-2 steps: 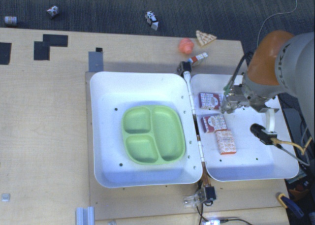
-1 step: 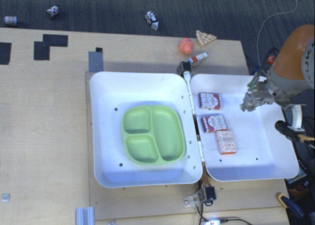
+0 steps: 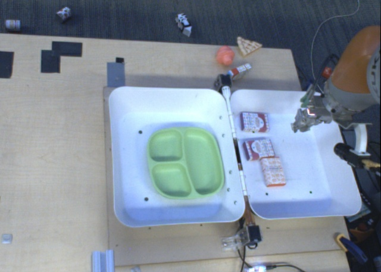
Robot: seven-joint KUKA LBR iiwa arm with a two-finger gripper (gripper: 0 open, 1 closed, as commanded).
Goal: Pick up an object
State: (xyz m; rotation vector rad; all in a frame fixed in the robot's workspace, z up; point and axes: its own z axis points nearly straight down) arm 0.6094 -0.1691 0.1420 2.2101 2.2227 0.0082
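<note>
A: Where is the claw (image 3: 299,123) relative to the right shallow white plastic bin (image 3: 309,205)?

B: Over that bin's far right part, under the grey arm with the orange band (image 3: 351,80). Whether it is open or closed, I cannot tell; nothing visibly sits in it.

A: And the things to pick?

B: Three small flat red-and-white packets in the same bin, along its left side: one at the back (image 3: 254,122), one in the middle (image 3: 259,147), one nearest the front (image 3: 273,171). All lie well left of the claw, with bare bin floor between.

A: Anything else nearby?

B: The left white bin (image 3: 128,146) holds a pale green divided plastic tray (image 3: 186,162). Behind the right bin, on the wooden tabletop (image 3: 53,163), lie an orange-red ball (image 3: 225,55) and a toy pizza slice (image 3: 249,46).
</note>
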